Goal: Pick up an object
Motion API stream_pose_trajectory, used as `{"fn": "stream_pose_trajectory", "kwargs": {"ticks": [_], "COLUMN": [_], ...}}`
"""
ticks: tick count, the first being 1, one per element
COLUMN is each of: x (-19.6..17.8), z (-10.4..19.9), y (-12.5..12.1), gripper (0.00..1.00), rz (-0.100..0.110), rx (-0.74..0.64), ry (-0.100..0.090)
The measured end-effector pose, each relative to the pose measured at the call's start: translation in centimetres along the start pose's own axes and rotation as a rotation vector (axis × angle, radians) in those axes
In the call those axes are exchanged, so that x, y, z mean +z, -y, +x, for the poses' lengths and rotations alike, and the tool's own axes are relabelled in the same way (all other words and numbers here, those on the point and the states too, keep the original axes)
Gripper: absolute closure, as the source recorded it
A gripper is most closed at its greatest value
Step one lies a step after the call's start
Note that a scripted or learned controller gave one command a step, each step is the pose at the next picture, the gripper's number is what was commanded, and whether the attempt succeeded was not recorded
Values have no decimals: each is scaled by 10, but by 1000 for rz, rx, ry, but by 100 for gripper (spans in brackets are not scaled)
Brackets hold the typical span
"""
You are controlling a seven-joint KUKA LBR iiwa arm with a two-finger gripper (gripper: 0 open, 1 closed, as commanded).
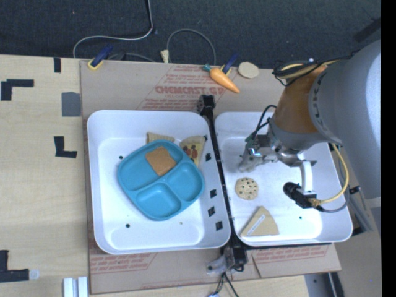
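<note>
Hand hangs low in the right bin, just above the cookie, and I cannot tell its state; nothing looks lifted, so by my reckoning the pick is yet undone.

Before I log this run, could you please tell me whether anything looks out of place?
Yes: a toy carrot and a pale round disc lie on the cardboard behind the bins, outside both. Inside, the blue plate sits slanted over flat food pieces.
</note>
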State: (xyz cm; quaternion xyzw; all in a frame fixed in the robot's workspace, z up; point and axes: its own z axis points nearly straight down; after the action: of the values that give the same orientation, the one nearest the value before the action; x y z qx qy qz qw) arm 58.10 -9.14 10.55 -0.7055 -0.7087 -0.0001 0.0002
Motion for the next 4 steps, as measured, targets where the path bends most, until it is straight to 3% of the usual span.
{"fn": "stream_pose_trajectory", "kwargs": {"ticks": [1, 2, 3, 4], "x": [-3, 20, 8, 9], "z": [-1, -11, -12, -12], "y": [2, 30, 29, 30], "gripper": [0, 0, 100, 0], "rz": [2, -7, -7, -6], "rx": [3, 4, 4, 4], "ry": [0, 2, 4, 4]}}
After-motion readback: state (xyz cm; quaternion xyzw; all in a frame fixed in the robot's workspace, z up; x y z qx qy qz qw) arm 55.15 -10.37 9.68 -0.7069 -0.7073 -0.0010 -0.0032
